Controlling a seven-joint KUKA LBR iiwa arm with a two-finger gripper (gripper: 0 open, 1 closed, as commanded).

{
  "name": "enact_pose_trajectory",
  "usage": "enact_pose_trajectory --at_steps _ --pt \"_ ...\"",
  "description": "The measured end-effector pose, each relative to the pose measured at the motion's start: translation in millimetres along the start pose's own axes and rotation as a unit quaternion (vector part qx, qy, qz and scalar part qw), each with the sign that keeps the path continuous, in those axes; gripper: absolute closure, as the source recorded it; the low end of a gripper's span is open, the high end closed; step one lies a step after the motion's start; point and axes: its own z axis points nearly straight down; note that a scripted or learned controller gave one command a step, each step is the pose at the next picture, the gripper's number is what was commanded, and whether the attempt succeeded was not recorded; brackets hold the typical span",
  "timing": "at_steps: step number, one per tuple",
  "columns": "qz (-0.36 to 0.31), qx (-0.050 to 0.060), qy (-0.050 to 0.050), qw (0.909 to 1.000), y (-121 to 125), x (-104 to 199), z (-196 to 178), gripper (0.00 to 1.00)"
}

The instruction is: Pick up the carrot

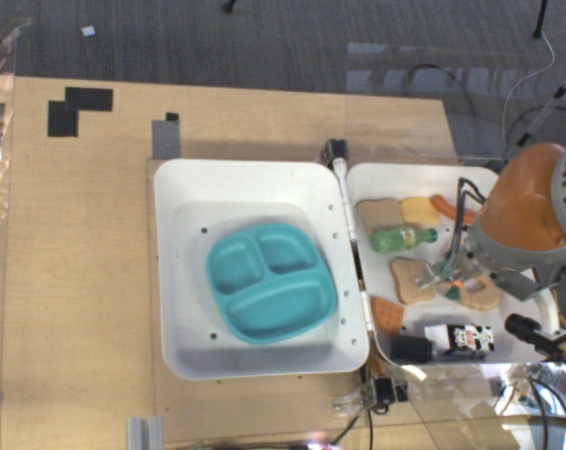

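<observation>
The carrot (442, 204) is a slim orange piece lying at the back of the right bin (424, 172), its right end hidden behind the arm's cable and orange band. My gripper (449, 276) hangs low over the middle of that bin, in front of the carrot and apart from it. It is above the right edge of a tan toast slice (410, 281). A small orange bit (473, 292) shows just right of the gripper on another tan piece (484, 298); what it is cannot be made out.
Around the gripper lie a green bottle (403, 240), a yellow item (417, 211), a bread slice (378, 215), an orange wedge (386, 315), a black object (411, 348) and a black-and-white box (469, 338). The left bin (175, 251) holds a teal divided plate (270, 282).
</observation>
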Motion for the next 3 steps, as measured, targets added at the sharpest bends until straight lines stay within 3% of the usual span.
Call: enact_pose_trajectory --at_steps 1,2,3 --pt "-0.065 0.007 0.007 0.9978 48.2 30.1 -47.1 1.00" --pt "-0.063 0.010 0.007 0.9980 45.8 29.0 -45.2 0.00" --pt "-0.125 0.004 0.006 0.9921 -6.9 -27.7 1.4 0.00"
